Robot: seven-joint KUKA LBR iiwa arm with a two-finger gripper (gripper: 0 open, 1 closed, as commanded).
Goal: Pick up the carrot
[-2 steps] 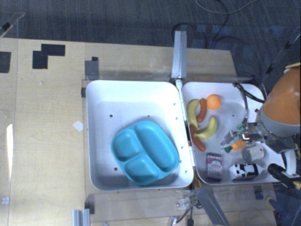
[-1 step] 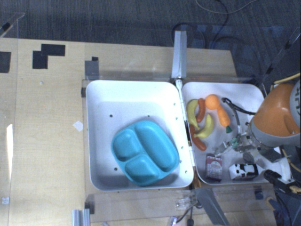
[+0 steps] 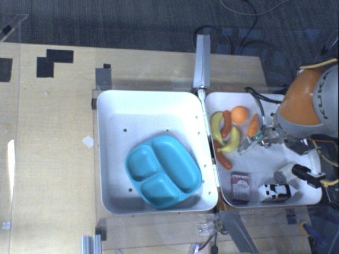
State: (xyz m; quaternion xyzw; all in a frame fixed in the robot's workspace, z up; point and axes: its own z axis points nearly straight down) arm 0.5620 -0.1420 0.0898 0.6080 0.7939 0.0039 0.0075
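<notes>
Carrot (image 3: 253, 125) in right bin (image 3: 307, 197), touching tool (image 3: 253, 141) upper side.

A blue divided tray (image 3: 163, 171) lay in the left bin (image 3: 111, 142); a banana (image 3: 225, 136), orange (image 3: 239, 114) and small box (image 3: 240, 187) lay right of it.

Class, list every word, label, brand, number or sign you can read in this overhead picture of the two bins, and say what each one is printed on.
No text here can be read.
Small box in the right bin: it has a printed face with a red patch, too small and blurred to read.
Black-and-white object beside it: patterned, no legible lettering.
Black shapes on the bench: plain blocks, not characters.
</notes>
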